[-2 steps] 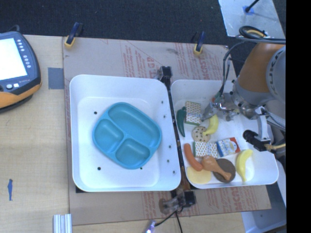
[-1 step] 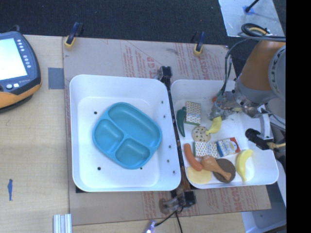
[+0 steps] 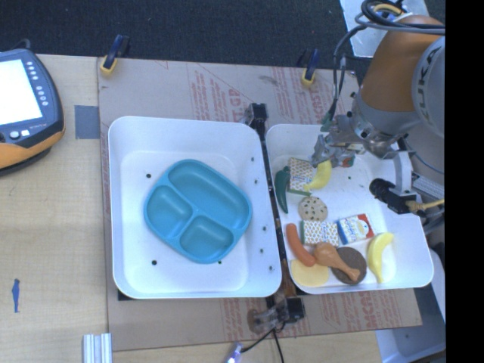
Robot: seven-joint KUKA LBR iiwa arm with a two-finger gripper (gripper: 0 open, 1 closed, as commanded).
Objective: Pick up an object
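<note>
Reaching in from three o'clock, the grey arm with its orange band hangs over the right bin [image 3: 423, 274], and the gripper [image 3: 330, 157] sits low at the bin's twelve o'clock end, right on top of a yellow banana-shaped piece [image 3: 324, 175] that pokes out just beneath it. Whether that piece is pinched or merely lying under the tool, I cannot tell from up here, and the same goes for the gripper's opening, because the wrist covers it. So call the pick unproven: nothing is visibly lifted clear of the bin, and the grasp and the raise both look to be ahead. Touching the yellow piece at its nine o'clock is a checkered packet [image 3: 301, 174], with a green pepper [image 3: 281, 189] further toward nine, against the bin wall. Down the middle there's a speckled cookie [image 3: 311, 208], then a small milk carton [image 3: 354, 228] at about four o'clock from it. At the six o'clock end the pile gets crowded: an orange carrot [image 3: 298, 246], a drumstick [image 3: 342, 262] lying over a pale yellow disc [image 3: 308, 273], and a second banana [image 3: 380, 255] near the wall at three. Over in the left bin [image 3: 121, 203], a blue divided plate [image 3: 197, 211] lies flat in the centre. A tablet-like pendant [image 3: 23, 112] rests on the desk [image 3: 53, 225] out at nine o'clock, well apart from the action.
</note>
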